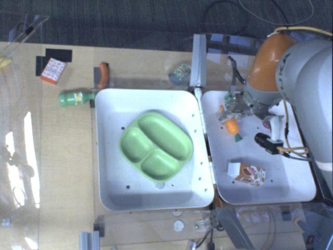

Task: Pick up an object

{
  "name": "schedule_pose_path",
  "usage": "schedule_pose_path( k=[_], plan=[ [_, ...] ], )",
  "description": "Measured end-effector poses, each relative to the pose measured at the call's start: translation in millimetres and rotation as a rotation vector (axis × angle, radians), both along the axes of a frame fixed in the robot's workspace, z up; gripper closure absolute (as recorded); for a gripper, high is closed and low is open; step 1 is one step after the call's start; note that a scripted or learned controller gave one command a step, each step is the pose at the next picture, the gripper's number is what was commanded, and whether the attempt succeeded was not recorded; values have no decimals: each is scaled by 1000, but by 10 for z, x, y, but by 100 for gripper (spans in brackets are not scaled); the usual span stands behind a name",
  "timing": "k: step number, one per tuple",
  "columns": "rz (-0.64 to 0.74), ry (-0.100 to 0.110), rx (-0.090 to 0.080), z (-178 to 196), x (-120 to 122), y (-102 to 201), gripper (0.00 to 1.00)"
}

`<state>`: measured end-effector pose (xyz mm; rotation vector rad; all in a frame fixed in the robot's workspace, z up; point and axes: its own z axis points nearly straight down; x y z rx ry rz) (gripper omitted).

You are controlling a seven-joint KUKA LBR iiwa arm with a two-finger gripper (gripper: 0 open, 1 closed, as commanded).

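Hand low in the right bin, near its back left corner; grip state impossible to tell. Just below it, a small orange carrot with a green tip, lying on the bin floor. Farther forward in that bin, a white-and-orange packet, print too small to read. In the left bin, a green divided plate. On the worktop beyond, a green bottle and a small orange-and-white box.

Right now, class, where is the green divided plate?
The green divided plate lies in the middle of the left bin, left of the right bin.
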<state>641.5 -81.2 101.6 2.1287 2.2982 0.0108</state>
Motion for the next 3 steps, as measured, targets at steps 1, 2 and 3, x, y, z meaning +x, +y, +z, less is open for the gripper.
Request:
schedule_pose_path(
  k=[1,2,3],
  plan=[
    [-41,-2,1,1318,148,719,100],
    [39,-2,-3,1578,-194,-171,100],
    [-184,8,2,461,68,-636,100]
  ],
)
